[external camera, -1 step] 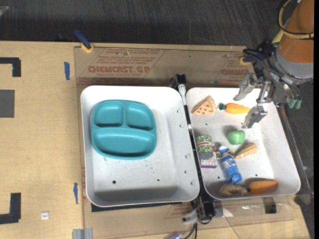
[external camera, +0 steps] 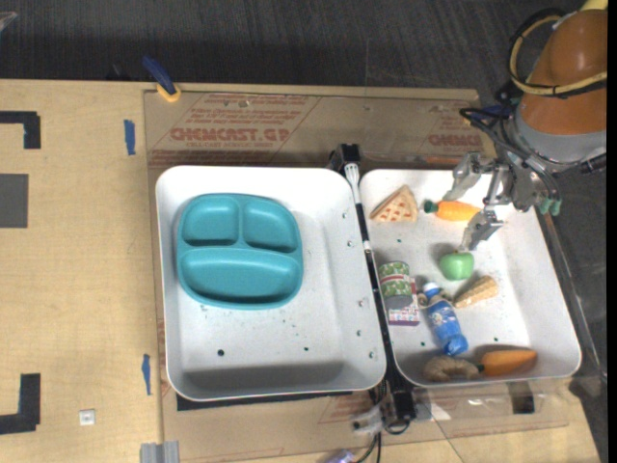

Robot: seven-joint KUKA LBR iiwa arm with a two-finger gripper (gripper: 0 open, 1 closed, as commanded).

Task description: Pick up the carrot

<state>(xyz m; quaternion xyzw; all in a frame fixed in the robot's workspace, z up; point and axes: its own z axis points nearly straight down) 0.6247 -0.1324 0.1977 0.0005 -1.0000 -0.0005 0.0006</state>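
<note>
Standing at the bench, one sees first the left bin [external camera: 193, 355], which carries a teal divided plate [external camera: 239, 249] in its upper half. A black clamp [external camera: 349, 158] sits at the top of the seam between the two bins.

Next comes the right bin [external camera: 549, 287], which is crowded. A pizza slice toy [external camera: 395, 206] lies near its upper left corner. Below it, a small green-labelled can [external camera: 397, 280] rests beside a blue bottle [external camera: 443, 322]. At the bottom edge lie a brown potato-like piece [external camera: 448, 367] and an orange sausage-shaped piece [external camera: 507, 360]. A green apple [external camera: 458, 263] sits in the middle, and a tan bread piece [external camera: 476, 290] at about four o'clock from it.

The carrot [external camera: 455, 210] lies in the upper part of this bin, orange with a small green end pointing to nine o'clock. The gripper [external camera: 494, 201] hangs just beside it, at about three o'clock from the carrot, under the grey arm [external camera: 569, 75]. Its fingers are spread apart and hold nothing; the carrot is not between them, though one finger seems very near to its thick end.
</note>
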